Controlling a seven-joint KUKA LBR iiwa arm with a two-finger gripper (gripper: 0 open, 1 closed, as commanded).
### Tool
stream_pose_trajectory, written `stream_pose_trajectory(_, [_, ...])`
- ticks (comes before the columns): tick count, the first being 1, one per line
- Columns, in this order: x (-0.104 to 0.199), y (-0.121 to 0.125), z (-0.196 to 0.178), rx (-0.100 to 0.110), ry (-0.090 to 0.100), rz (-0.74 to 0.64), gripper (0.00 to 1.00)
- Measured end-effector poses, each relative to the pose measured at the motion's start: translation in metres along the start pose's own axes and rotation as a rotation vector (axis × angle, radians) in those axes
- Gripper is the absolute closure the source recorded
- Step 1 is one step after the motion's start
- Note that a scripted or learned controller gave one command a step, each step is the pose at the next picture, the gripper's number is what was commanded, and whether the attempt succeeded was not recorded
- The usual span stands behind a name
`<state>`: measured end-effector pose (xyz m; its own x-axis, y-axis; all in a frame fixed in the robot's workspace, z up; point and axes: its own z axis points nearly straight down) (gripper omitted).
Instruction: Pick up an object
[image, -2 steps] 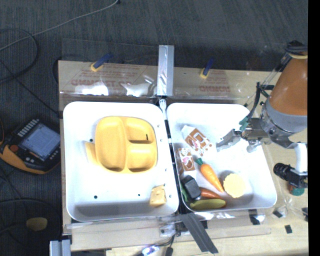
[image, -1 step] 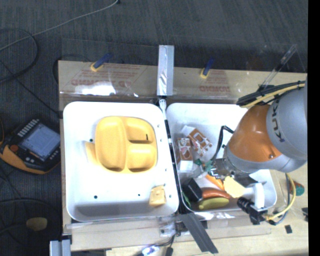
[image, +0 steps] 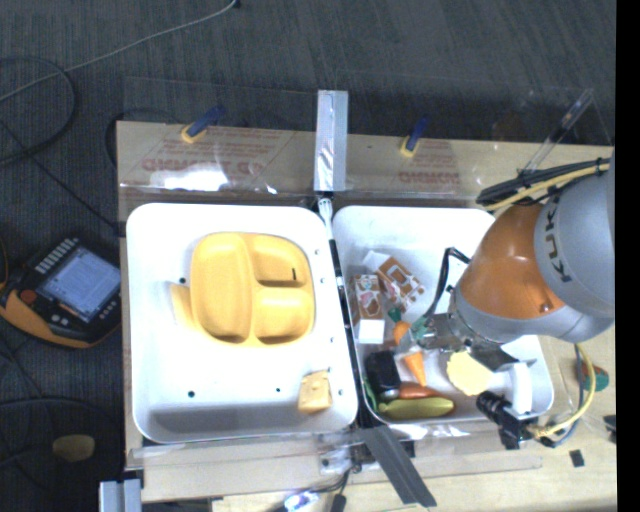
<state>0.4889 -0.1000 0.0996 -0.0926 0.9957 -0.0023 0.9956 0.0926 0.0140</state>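
The right bin (image: 440, 222) holds a heap of small objects. Among them are brown-and-white packets (image: 385, 285), a white tag (image: 371, 331), an orange carrot-like piece (image: 412, 370), a black block (image: 381, 370), a green and yellow pickle shape (image: 415, 407) and a pale yellow wedge (image: 468, 374). My gripper (image: 424, 336) is down in this bin, right over the middle of the heap. The grey arm with its orange band (image: 510, 275) hides most of it.
The left bin (image: 150, 300) carries a yellow divided tray (image: 248, 286) and a small tan block (image: 314, 391) near its front right corner. A metal bar (image: 331, 140) stands behind the bins. Cables and a handheld pendant (image: 70, 290) lie on the floor to the left.
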Motion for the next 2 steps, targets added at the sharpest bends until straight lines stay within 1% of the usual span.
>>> stream_pose_trajectory(1, [0.048,0.073,-0.082,0.017,0.002,0.010,1.00])
stream_pose_trajectory(2, [0.047,0.081,-0.136,0.017,0.001,-0.016,1.00])
